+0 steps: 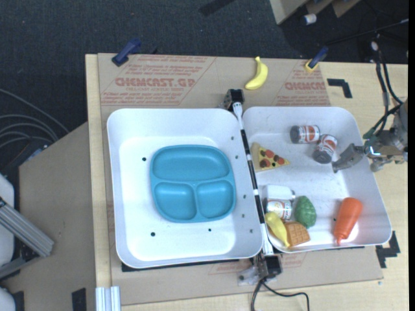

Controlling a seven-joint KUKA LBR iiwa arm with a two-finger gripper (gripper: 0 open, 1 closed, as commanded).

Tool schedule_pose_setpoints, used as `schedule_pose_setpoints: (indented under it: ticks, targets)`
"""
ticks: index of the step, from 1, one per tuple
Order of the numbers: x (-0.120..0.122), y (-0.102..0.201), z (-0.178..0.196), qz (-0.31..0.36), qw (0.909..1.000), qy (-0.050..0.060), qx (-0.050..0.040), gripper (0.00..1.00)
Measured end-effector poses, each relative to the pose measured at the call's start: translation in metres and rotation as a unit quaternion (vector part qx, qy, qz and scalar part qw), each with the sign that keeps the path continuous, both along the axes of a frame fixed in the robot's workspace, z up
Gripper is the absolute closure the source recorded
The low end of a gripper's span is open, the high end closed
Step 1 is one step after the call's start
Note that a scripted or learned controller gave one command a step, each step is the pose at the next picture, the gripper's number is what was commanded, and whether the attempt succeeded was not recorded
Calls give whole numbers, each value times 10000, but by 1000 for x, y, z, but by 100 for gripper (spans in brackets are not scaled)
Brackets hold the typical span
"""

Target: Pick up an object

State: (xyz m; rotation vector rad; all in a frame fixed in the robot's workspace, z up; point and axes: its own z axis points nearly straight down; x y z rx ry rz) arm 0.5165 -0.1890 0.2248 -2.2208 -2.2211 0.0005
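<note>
Candidate objects sit in the right bin (363, 149): two small cans (305, 134) and (326, 148) lie on their sides near the far wall, the second just beside the gripper (350, 157), which hangs at the bin's right rim. Whether the gripper is apart or together cannot be told from this angle — nothing is seen clamped in it. Judged step: approach, nothing lifted yet. The nearer can looks the natural target; being round and on its side it will likely roll, so the descent should come straight over its middle and close across the short axis, not along the length. The other can lies near it and could be nudged. Further out: a pizza slice (268, 157) by the dividing wall, an orange carrot (347, 219) at the near right, and a crowded cluster at the near left — a third can (280, 208), a green vegetable (305, 210), a banana (276, 228), a waffle-like piece (297, 233) — poor picks, touching one another. The left bin (130, 141) holds a blue divided plate (192, 181). A second banana (257, 75) lies on the bench beyond the bins.
</note>
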Motion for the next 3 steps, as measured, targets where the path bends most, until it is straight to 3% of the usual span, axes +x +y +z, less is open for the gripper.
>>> schedule_pose_setpoints:
  ticks: [1,2,3]
  targets:
    - [33,-23,-127,-3,10000,15,7,0]
    - [78,-24,-140,19,10000,1,34,0]
    - [136,-19,-144,27,9998,180,31,0]
